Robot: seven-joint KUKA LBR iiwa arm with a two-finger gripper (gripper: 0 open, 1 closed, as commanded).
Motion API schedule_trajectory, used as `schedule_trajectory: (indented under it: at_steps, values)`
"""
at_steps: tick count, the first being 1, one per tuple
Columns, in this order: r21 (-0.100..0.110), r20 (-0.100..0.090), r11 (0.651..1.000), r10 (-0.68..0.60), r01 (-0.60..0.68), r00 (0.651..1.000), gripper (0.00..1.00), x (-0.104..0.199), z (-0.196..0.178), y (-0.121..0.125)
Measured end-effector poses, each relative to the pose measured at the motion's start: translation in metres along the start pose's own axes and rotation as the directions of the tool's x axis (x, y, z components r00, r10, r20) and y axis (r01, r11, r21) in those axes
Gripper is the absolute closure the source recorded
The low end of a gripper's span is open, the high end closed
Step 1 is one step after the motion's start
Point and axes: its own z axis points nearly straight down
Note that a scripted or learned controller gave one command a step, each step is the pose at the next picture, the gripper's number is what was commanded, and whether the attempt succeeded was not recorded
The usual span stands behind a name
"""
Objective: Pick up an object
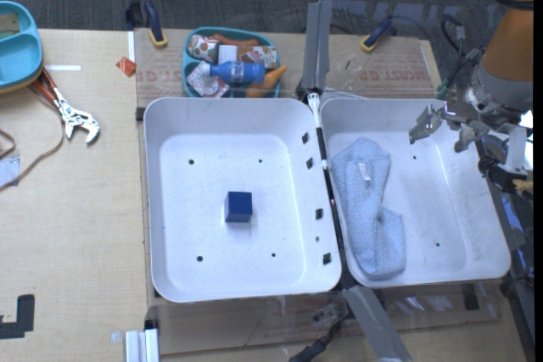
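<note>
Gripper (441,130) hovering over the right bin's (458,271) upper right — fingers apart, gripping nothing. Blue cube (239,206) sitting mid left bin (170,267); blue-grey cloth (369,203) lying along right bin's left side.

Robot lab bench — plywood top (76,208), clamps (153,23), wrench (76,121), white bins (161,208) — workshop feel.

A teal bowl (231,64) of clutter sits behind the bins — a wrench (72,119) lies far left.
</note>
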Motion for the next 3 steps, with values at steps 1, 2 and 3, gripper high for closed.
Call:
schedule_trajectory:
  at_steps: [1,2,3]
  values:
    - [-0.001,0.0,0.995,0.103,-0.103,0.995,0.0,0.061,0.092,0.004]
    - [-0.003,0.001,0.998,0.055,-0.055,0.998,0.0,-0.007,-0.013,0.017]
    - [0.002,0.0,0.981,0.192,-0.192,0.981,0.0,-0.041,-0.023,-0.056]
